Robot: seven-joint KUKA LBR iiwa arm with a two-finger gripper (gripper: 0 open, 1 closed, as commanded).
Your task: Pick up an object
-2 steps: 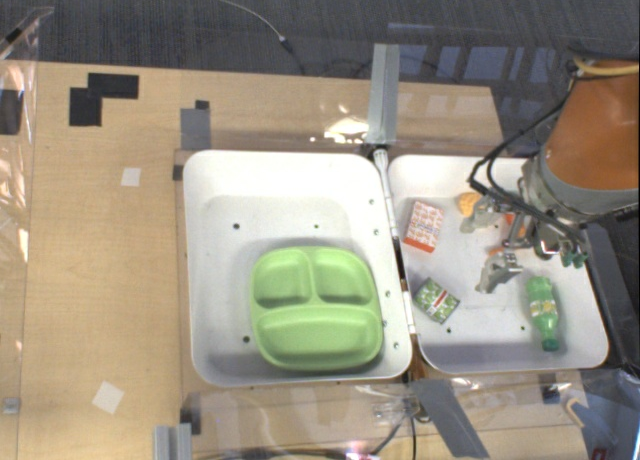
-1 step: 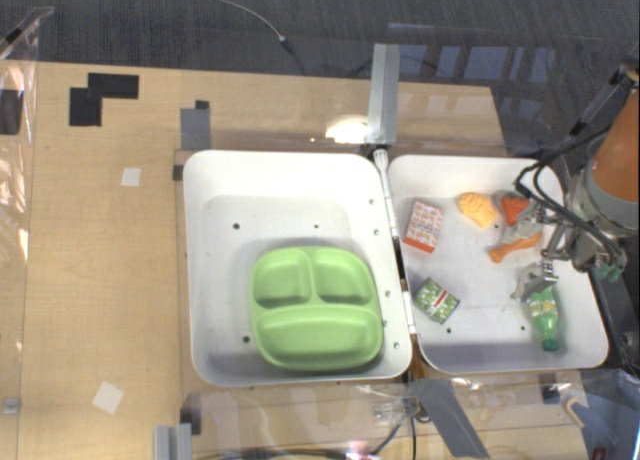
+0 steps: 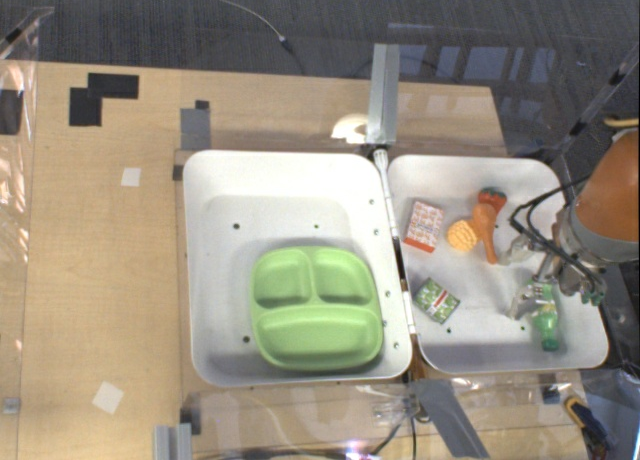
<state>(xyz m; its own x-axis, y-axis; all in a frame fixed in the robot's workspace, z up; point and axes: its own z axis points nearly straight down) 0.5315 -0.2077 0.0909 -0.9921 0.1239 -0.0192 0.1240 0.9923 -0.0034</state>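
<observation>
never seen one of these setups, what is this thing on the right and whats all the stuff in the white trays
This is one picture from a camera fixed above a wooden bench, looking down at a slant. The grey and orange shape at the right is a robot arm; its gripper hangs over the right bin. That bin holds a green bottle right by the gripper, a carrot-like orange toy, a round yellow toy, a red and white packet and a small green packet. The left bin holds a green divided plate. Whether the gripper holds anything cannot be told.
</observation>
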